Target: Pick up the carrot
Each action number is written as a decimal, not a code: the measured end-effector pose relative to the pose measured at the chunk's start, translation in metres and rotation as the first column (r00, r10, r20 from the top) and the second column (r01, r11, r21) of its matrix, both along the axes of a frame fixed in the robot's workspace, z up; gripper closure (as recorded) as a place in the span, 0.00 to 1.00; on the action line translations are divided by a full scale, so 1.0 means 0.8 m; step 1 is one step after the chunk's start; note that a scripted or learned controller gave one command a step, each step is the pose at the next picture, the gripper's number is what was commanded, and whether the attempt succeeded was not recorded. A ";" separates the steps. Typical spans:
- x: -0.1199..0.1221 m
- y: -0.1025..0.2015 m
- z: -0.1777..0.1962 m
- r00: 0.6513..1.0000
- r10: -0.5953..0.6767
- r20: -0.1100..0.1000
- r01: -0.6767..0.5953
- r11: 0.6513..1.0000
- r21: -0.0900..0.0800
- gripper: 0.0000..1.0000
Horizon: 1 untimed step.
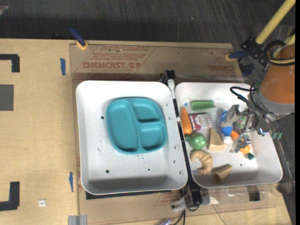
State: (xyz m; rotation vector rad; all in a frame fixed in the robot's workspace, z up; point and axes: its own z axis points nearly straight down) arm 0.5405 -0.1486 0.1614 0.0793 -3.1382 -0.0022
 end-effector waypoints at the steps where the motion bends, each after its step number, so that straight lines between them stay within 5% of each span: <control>1: -0.028 -0.052 -0.065 0.990 -0.138 0.012 0.138 0.990 -0.001 0.00</control>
